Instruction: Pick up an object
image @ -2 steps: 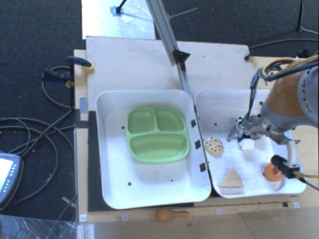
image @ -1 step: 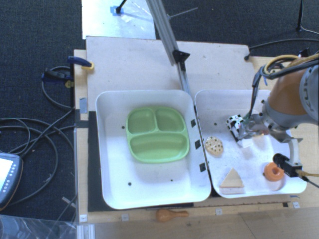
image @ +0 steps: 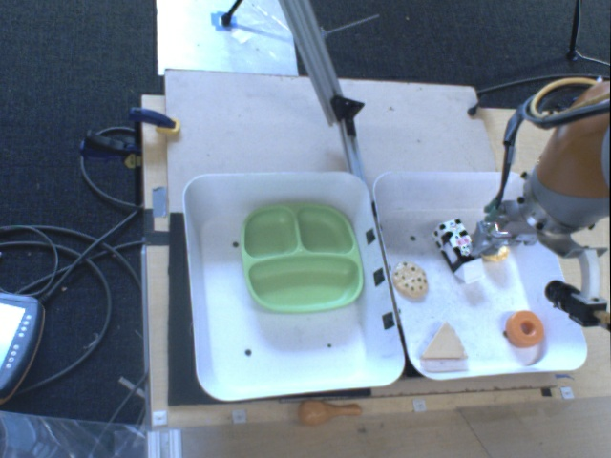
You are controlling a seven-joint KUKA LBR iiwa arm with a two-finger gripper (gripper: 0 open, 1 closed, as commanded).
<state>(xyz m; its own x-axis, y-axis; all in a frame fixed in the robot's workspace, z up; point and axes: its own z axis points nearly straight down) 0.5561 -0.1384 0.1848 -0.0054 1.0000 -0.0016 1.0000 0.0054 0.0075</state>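
While tilted diagonally, the black-and-white toy (image: 455,244) lies beside the end effector (image: 489,243).

A dark, speckled carpet floor (image: 57,55) fills the left side and the top of the frame; a pale wooden desk (image: 258,113) sits at centre, its light board surface running from the upper middle down to the lower edge; loose grey cables (image: 57,256) coil over the carpet at the left; a blue clamp with a yellow tip (image: 153,120) grips the desk's upper left corner; a slanted grey metal pole (image: 310,41) descends from the top centre; light is even and soft.
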